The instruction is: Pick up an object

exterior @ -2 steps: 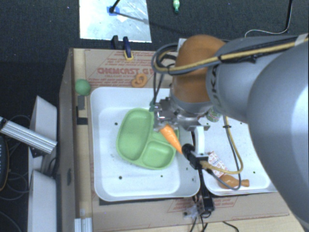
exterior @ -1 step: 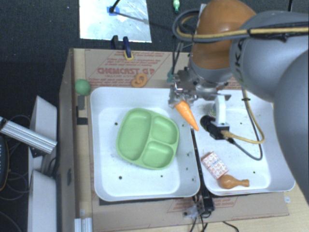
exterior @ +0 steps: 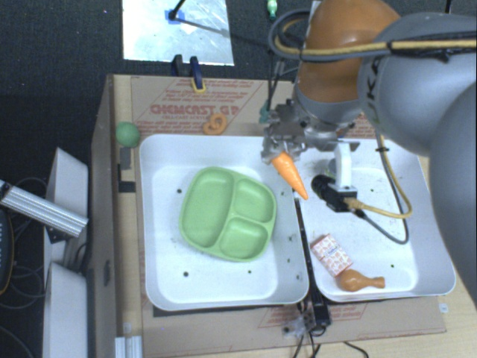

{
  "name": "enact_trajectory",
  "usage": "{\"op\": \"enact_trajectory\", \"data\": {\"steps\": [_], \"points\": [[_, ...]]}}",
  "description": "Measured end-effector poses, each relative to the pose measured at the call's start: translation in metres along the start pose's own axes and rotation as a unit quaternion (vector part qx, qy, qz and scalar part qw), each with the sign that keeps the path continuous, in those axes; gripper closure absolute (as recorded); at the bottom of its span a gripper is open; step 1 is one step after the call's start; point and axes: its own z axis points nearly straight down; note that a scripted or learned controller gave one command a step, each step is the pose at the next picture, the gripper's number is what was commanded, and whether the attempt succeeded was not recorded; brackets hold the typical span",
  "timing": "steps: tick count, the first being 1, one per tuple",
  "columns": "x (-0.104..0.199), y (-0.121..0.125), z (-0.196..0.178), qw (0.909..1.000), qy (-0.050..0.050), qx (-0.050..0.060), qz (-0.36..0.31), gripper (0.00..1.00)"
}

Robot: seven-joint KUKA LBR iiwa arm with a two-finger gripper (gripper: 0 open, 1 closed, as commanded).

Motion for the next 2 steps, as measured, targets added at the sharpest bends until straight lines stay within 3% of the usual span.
{"op": "enact_trajectory", "data": {"steps": [1, 2], "points": [[0.070, -0.074, 0.066, 1.0000, 0.000, 0.003, 0.000, 1.00], [0.032, -0.056, 0.027, 1.0000, 0.000, 0.001, 0.002, 1.00]]}}
